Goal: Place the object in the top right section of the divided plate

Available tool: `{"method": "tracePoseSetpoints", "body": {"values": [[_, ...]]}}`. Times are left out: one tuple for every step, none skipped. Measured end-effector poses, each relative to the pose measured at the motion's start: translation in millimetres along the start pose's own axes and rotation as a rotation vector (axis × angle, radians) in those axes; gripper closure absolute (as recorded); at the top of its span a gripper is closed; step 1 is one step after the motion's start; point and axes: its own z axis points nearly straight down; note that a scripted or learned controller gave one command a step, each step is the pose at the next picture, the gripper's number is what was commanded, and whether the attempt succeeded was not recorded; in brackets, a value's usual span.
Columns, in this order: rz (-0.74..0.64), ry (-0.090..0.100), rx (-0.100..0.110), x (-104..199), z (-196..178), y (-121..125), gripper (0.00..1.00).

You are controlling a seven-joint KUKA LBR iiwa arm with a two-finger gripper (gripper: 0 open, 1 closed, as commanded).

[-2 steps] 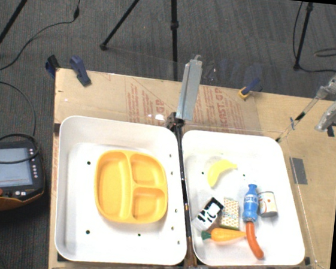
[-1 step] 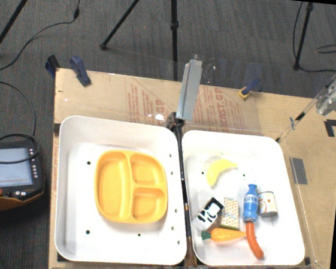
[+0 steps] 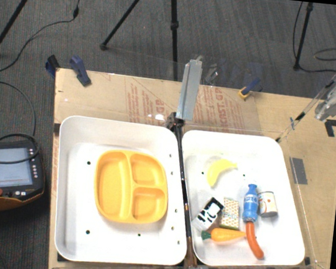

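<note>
- Teach pendant (image 3: pixel 7 173) on the carpet, left of bench, screen lit.
- Blue clamps (image 3: pixel 79 69) at the bench's back-left corner.
- Tripod legs (image 3: pixel 139 13) on the carpet behind.
- Grey upright post (image 3: pixel 189 91) behind the bins' join.
</note>
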Motion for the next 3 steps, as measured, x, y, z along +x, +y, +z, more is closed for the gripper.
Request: {"method": "tracePoseSetpoints", "body": {"values": [[0.205, 0.001, 0.001, 54.8, -7.7, 92.4, 1.00], [0.129, -0.001, 0.001, 15.9, -7.9, 27.3, 1.00], [0.039, 0.000, 0.001, 31.6, -7.9, 63.5, 1.00]]}}
